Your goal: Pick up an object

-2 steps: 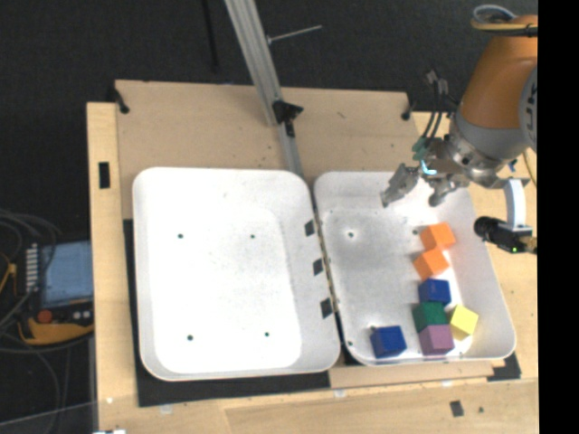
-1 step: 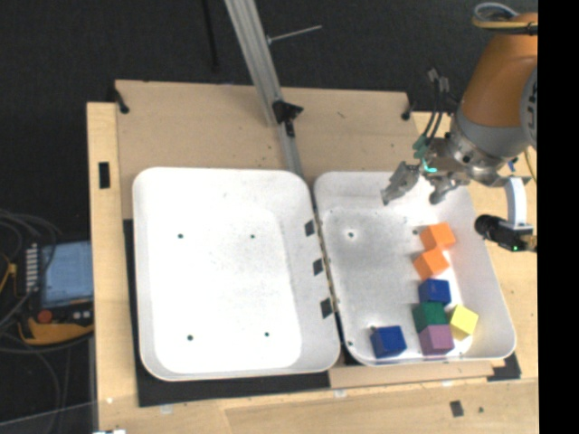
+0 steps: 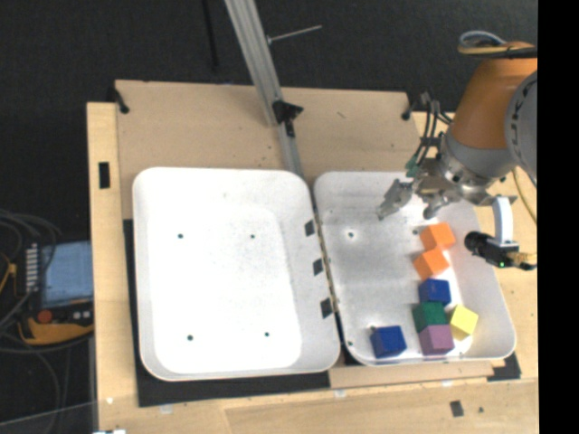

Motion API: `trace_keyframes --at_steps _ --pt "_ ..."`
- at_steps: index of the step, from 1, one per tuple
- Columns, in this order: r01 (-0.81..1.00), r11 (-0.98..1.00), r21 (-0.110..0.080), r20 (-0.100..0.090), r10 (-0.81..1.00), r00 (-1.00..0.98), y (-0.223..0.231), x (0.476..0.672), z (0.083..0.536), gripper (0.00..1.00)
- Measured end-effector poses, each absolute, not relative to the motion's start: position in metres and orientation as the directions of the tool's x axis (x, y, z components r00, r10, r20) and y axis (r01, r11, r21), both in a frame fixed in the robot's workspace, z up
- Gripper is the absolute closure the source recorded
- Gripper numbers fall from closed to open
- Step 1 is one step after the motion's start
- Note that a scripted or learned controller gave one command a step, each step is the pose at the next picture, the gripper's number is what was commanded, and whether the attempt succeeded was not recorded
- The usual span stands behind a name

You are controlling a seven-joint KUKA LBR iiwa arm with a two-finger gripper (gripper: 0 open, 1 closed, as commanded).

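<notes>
With pincer spread above, right bin full of blocks.

7 colored blocks in right bin

arm: broad orange band above grey wrist | cables: thin dark leads beside wrist | end effector: two slim grey metal fingers, small green detail above
</notes>
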State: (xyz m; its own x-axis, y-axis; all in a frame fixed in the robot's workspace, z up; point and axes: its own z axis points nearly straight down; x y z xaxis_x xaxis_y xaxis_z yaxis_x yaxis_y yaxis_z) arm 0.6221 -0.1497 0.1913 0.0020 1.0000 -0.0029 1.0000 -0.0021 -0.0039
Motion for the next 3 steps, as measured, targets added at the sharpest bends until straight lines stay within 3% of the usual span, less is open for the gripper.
trace_keyframes --at_steps 2,3 --pt "1.0 -0.003 -0.003 -0.003 1.0 0.003 -0.15 0.624 0.097 0.0" --pt "1.0 -0.007 0.005 -0.001 1.0 0.007 -0.15 0.626 0.111 1.0"
